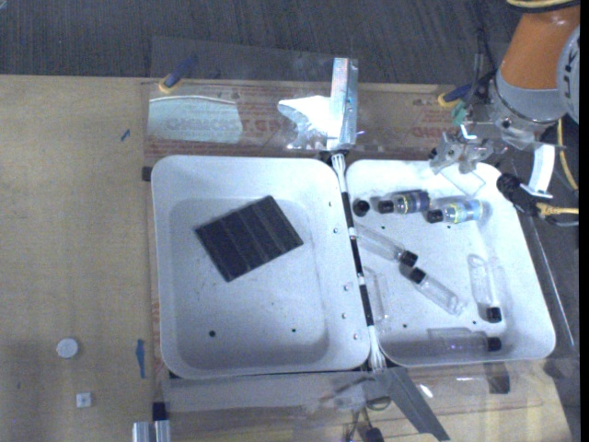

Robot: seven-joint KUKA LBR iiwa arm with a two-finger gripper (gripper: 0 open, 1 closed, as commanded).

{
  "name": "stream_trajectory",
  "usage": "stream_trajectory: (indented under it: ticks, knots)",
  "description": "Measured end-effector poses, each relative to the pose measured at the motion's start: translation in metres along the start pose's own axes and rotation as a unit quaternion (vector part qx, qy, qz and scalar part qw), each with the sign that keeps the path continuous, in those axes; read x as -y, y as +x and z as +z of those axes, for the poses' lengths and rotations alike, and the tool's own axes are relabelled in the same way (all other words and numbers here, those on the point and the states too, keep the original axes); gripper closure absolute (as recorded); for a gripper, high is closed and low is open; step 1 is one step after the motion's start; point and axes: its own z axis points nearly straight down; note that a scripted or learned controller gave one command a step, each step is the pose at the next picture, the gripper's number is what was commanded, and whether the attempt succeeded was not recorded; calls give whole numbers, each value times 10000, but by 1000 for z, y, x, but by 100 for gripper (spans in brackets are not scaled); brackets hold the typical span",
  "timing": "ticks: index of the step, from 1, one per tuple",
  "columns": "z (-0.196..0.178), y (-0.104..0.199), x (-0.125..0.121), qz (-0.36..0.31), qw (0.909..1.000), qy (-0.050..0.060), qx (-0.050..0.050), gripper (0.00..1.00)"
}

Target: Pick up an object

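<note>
Two shallow white plastic bins with rounded corners sit side by side on a tan wooden bench (64,201), their matte floors faintly speckled. Left bin (175,330): a single flat, dark, ribbed rectangular panel (248,238) lies skewed on the floor, corners pointing roughly toward the bin walls, well apart from every rim. Right bin (538,339): a scatter of small clear vials with black caps. One vial with a dark body (402,203) lies near the back wall, just beside a clear bluish-tinted bottle (457,212); a small black cap or round piece (361,207) rests near the left wall. A long clear tube (391,251) lies diagonally mid-bin, and a second clear vial (434,288) continues the same slant, nearly end to end with it. Another clear vial (486,291) lies close to the right wall, black cap toward the front; one more (463,343) lies along the front wall. Behind the bins, crumpled clear plastic (313,118) and a shiny upright strip (342,99) rest on a brown board. The arm, orange band (543,49) above grey wrist, hangs at the right bin's back right corner; gripper (460,152) sits above the back rim, near the bluish bottle but not touching it. Whether it is open or closed cannot be told; nothing visible between it.
</note>
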Motion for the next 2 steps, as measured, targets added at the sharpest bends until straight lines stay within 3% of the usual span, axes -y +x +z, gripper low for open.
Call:
stream_trajectory:
  ticks: [1, 2]
  knots:
    - [-27, 58, -1, 446, 9990, -2, 2, 100]
    - [-35, 48, -1, 753, 9972, -2, 2, 100]
